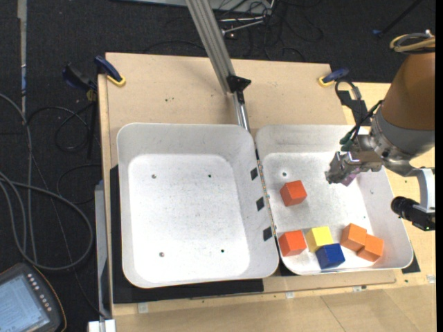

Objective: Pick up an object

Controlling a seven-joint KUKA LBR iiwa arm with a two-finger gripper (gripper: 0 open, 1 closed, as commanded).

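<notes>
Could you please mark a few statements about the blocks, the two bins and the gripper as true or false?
1. All the blocks lie in the right bin. True.
2. The blue block sits alone in the middle of its bin. False: it lies near the front edge, touching the yellow block.
3. The gripper is over the left bin. False: it is over the right bin.
4. One orange block lies apart from the others. True.
5. There are two blue blocks. False: one.
</notes>
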